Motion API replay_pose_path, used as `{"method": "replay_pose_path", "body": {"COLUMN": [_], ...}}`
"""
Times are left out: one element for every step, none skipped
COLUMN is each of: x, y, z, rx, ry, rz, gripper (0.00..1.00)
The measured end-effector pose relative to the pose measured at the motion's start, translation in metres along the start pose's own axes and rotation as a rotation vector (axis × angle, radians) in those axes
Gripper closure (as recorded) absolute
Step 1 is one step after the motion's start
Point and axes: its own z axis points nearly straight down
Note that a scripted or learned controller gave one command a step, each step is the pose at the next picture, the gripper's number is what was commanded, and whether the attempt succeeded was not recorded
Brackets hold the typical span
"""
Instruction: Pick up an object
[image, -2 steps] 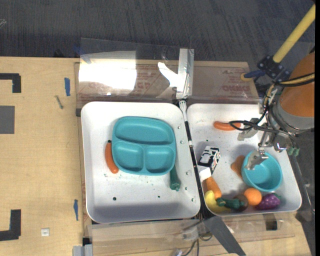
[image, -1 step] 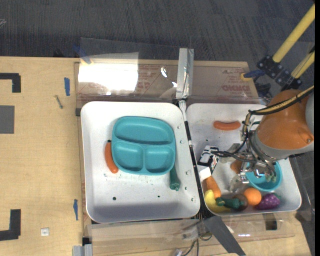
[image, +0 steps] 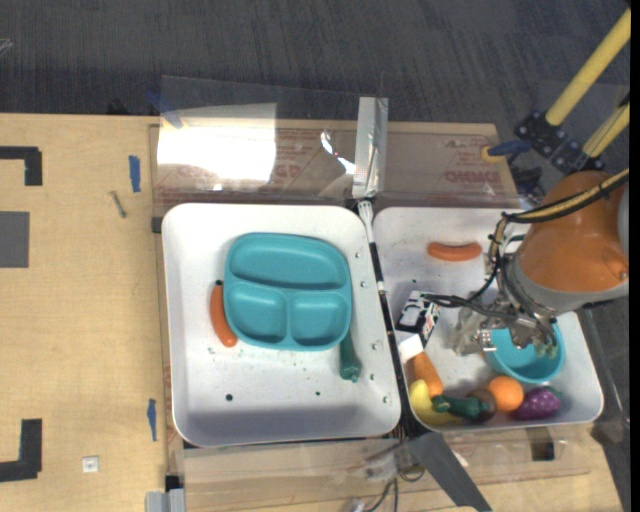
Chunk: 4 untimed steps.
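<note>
Hovering my gripper (image: 500, 335) low in the right bin (image: 590, 400), I can't tell its grasp; the bowl (image: 535, 362) sits just beneath, fruit clustered nearby for picking.

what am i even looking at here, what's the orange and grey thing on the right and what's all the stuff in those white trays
You are looking down at a slant from one fixed camera above a bench. The grey and orange thing is a robot arm reaching in from the right; its gripper hangs over the right bin. I can't tell whether it holds anything. That bin has toy food: an orange sausage, a blue bowl, an orange fruit, purple grapes, a carrot and a banana. The left bin holds a teal divided plate with another orange sausage beside it.
</note>
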Motion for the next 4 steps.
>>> {"method": "replay_pose_path", "body": {"x": [-0.043, -0.042, -0.002, 0.016], "y": [-0.007, -0.006, -0.028, -0.016], "z": [-0.044, -0.043, 0.014, 0.013], "rx": [-0.007, -0.008, -0.007, -0.005], "ry": [0.014, 0.017, 0.013, 0.012], "rz": [-0.363, -0.363, -0.326, -0.354], "gripper": [1.00, 0.00, 0.00, 0.00]}}
